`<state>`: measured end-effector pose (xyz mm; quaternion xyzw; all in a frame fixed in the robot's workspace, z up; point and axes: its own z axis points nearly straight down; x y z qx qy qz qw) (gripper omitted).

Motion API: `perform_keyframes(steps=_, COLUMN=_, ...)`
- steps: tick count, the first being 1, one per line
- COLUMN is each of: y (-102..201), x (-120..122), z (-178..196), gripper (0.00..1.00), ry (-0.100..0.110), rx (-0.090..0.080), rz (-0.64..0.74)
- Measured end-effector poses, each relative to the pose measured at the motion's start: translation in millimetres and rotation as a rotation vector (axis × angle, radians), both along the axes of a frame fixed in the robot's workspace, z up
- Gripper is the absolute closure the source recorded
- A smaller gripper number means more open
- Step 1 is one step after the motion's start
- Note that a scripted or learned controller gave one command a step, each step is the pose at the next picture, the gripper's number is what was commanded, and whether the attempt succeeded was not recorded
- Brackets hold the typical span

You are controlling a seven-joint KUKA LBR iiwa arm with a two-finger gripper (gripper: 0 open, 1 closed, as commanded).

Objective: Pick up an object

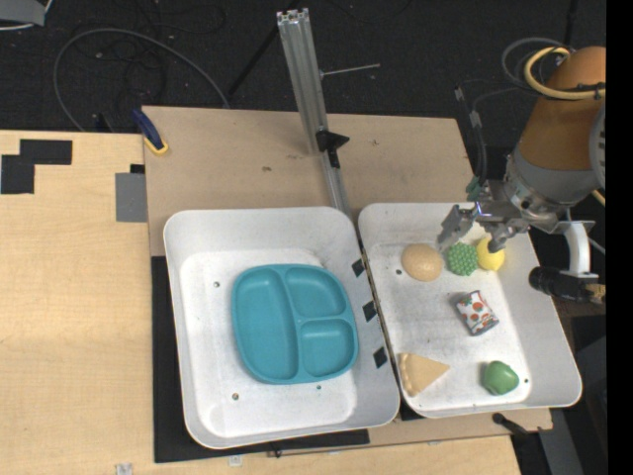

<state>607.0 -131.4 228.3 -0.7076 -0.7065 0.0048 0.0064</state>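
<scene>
Six small objects lie in the right bin (554, 364). Along its far side sit a tan rounded ball (421, 262), a bumpy green ball (462, 259) touching a yellow piece (491, 256) on its right. Mid-bin lies a small tilted red-and-white packet (477, 313). Near the front edge rest a tan wedge (422, 372) at left and a green pepper-like piece (500, 377) at right.

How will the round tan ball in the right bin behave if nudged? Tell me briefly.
The tan ball looks smooth and rounded, so it would probably roll. It sits on the flat floor of the right bin, apart from the green bumpy ball, so little would stop it.
</scene>
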Motion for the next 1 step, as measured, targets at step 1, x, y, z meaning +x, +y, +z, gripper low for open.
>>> perform_keyframes(steps=1, y=-0.1, x=2.4, z=8.2, gripper=0.0, ry=-0.013, rx=-0.002, rz=0.002)
